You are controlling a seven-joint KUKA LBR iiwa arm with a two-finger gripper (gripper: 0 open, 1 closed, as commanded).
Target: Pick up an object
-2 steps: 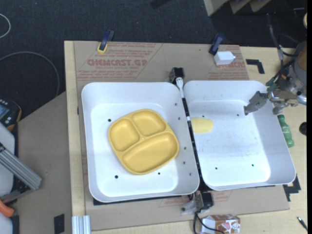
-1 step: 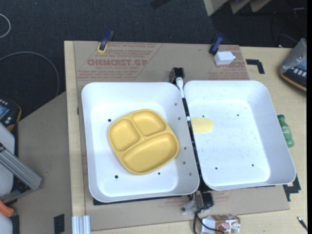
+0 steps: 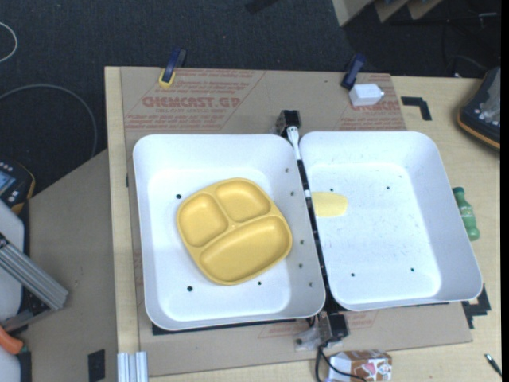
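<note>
Camera view, looking down on the bench at a slant. I see two shallow white bins side by side on a brown board (image 3: 238, 94) printed with red lettering.

(a) Left bin (image 3: 159, 285): I find a yellow divided plate (image 3: 233, 231) lying flat on the floor of this bin, roughly at its centre and apart from all four walls. The plate is a rounded square of glossy, uniform mustard yellow. Raised ridges split it into three compartments: two smaller ones side by side along its upper edge and one long, wider one along its lower edge. It sits turned at an angle to the bin walls, with its compartments facing up.

(b) Right bin (image 3: 445, 269): I note a small pale yellow piece (image 3: 328, 204) lying on the floor close to the left wall, just beside the seam where the two bins meet. It is flat and roughly oval, lighter in tone than the plate; I cannot make out what it is. Fine dark specks are scattered over this bin's floor.

(c) Surroundings: a yellow-and-blue clamp (image 3: 169, 68) grips the far edge of the board at upper left, and a white block (image 3: 366, 95) sits near the far edge at upper right. A green item (image 3: 466, 212) lies just outside the right bin's right wall.

(d) End effector: from this view I cannot tell whether the gripper is open or closed.
</note>
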